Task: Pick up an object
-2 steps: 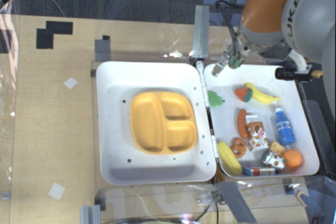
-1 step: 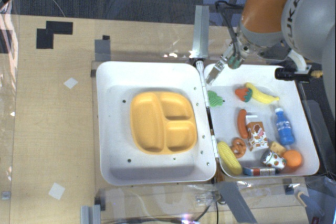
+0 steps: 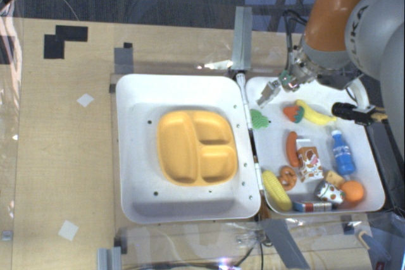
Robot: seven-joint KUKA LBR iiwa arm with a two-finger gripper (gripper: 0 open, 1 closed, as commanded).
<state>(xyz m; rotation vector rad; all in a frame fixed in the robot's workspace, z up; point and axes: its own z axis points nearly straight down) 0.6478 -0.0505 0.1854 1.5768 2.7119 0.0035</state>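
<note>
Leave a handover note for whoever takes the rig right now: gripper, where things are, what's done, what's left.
Gripper: over the right bin's upper left corner, nothing seen in it; fingers unclear.
Right bin: banana, hot dog, blue bottle, corn, pretzel, orange, other toys.
Left bin: yellow tray.
Done: nothing picked.
Left: grasp and lift an object.

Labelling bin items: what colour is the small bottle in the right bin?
Blue, with a white cap and a pale label: the bottle shows best in the camera view.
</note>
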